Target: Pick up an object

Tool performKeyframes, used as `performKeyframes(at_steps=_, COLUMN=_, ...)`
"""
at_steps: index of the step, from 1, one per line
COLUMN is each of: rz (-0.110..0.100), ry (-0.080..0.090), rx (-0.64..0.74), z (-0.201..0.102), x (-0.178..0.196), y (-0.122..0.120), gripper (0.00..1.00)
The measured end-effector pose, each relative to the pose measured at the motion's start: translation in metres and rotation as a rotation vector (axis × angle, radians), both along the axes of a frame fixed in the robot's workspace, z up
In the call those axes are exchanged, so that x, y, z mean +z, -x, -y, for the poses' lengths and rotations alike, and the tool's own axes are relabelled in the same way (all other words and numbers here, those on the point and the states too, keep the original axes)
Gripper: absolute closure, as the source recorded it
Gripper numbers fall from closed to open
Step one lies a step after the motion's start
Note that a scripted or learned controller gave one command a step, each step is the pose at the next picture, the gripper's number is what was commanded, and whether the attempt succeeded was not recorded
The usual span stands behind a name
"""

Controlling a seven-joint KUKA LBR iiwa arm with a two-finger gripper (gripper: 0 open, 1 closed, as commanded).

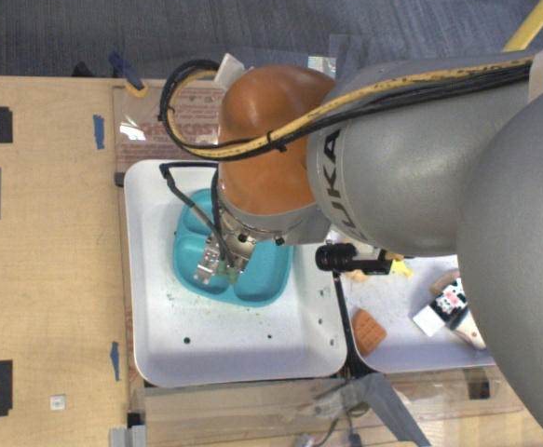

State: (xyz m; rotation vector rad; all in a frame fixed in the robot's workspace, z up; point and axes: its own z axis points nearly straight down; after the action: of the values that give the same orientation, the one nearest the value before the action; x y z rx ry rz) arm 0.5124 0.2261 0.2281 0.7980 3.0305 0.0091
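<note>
Camera view: the gripper (219, 264) sits low on the teal divided dish (266, 276) in the left bin (234, 341), with the dish directly beneath it. Its opening cannot be told. Likely fault: the dish's shallow, sloped walls offer poor purchase, so a grasp may slip off.

Glossy teal plastic dish (266, 270), smooth white plastic bin (150, 296), bench (47, 250) — matt pale wood

A white left bin (150, 343) and right bin (401, 347) sit side by side at lower centre. In the right bin, an orange waffle (369, 330) lies near the left wall, well apart from a black-and-white box (448, 301). Blue tape (100, 130) marks the tan board (47, 250) at left.
</note>
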Motion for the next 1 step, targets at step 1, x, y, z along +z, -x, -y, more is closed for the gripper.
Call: performKeyframes(at_steps=1, rz=-0.008, ry=0.004, rx=0.237, z=-0.0002, x=-0.0157, y=0.0333, gripper=1.00)
